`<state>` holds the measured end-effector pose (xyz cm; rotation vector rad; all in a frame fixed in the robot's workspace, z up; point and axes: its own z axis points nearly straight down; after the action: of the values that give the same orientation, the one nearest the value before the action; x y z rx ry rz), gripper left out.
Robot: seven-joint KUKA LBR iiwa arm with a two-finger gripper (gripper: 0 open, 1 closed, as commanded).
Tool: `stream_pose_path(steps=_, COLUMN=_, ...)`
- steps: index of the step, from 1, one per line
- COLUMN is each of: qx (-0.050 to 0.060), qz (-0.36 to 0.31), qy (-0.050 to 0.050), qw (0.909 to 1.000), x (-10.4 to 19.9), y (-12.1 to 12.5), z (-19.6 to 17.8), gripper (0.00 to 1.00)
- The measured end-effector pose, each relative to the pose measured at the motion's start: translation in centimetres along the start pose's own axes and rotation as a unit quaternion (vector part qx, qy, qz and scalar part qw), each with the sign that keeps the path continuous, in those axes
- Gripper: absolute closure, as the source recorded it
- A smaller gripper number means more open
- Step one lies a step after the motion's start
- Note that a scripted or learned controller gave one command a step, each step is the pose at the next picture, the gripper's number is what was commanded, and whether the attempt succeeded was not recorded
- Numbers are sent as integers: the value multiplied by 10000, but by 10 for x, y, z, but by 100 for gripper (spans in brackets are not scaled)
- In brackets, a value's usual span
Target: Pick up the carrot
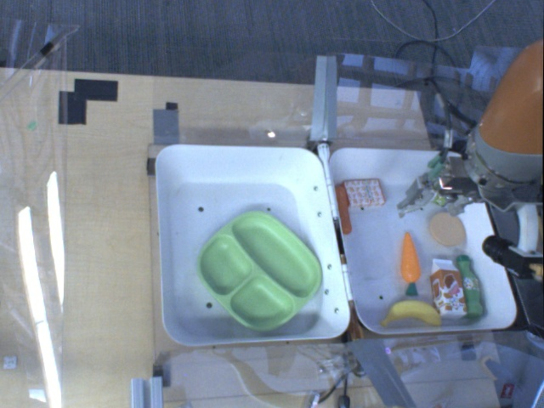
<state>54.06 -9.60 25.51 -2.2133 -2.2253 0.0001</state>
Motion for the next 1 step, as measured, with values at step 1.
stream_pose_path(steps=1, qx=-4, qz=-675, qy=0, qw=9977, x=3, y=-26, z=134, gripper=0)
